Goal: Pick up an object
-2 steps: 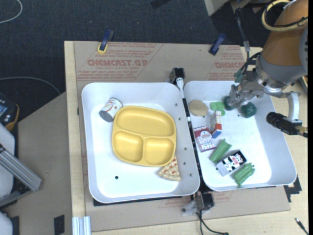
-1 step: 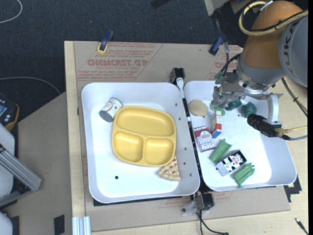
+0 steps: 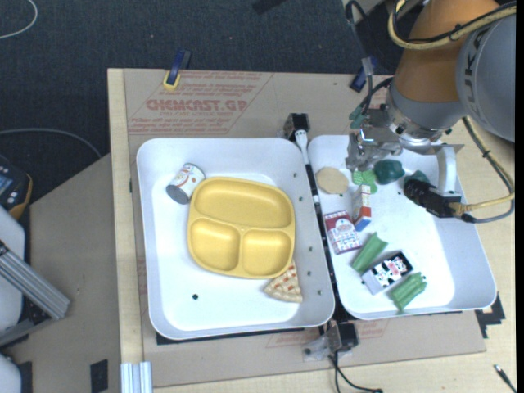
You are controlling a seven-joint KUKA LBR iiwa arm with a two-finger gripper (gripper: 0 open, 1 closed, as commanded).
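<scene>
A: The grey arm with its orange band (image 3: 434, 47) reached in from the right, wrist bent down, and the gripper (image 3: 360, 170) hung low over the far left corner of the right white bin (image 3: 467, 252).

B: Wide or narrow?

A: I couldn't tell; the wrist body hid that from above. The gripper sat between a flat tan round disc (image 3: 332, 179) on its left and a dark green rounded lump (image 3: 389, 170) on its right, both just beside it.

B: And the count?

A: Two bins. The right one held one tan disc, one dark green lump, one red and white patterned carton (image 3: 342, 230), two bright green sticks (image 3: 368, 250), one near the carton and one (image 3: 407, 289) toward the near rim, and one black and white box (image 3: 386, 270) lying between them.

B: The left white bin (image 3: 151, 219)?

A: One yellow plastic plate with three compartments (image 3: 241, 223), one small white cup on its side (image 3: 184, 182) touching the plate's far left corner, and one pizza slice toy (image 3: 285, 286) at the plate's near right edge.

B: How did the disc look?

A: Pale, smooth, lying flat, close to the bin's left wall.
</scene>
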